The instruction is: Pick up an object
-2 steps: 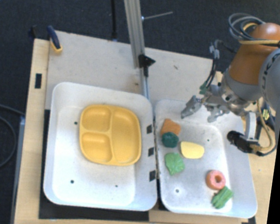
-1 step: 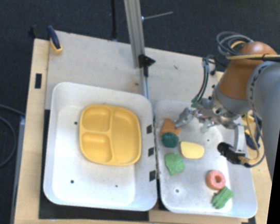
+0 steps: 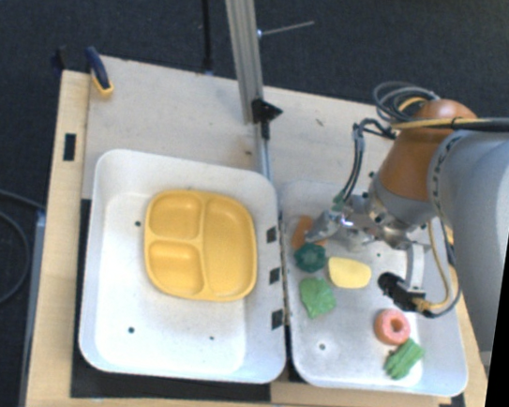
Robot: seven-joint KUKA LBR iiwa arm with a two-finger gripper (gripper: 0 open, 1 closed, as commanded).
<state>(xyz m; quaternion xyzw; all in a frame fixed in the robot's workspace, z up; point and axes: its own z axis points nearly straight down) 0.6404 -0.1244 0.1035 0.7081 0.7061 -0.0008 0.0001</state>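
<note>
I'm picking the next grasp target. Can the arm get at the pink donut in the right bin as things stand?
Probably yes. The pink donut lies flat with bare bin floor around it; the green piece sits just apart. The gripper is over the same right bin.

The pale wooden surface (image 3: 174, 110) stands on a dark floor and carries two shallow white bins side by side. The left bin (image 3: 105, 318) sits near the middle of the surface, the right bin (image 3: 444, 364) just beside it, their inner edges touching. A slanted metal post (image 3: 246, 40) rises from the back of the surface. A blue and yellow clamp (image 3: 99, 72) grips its far left corner.
</note>
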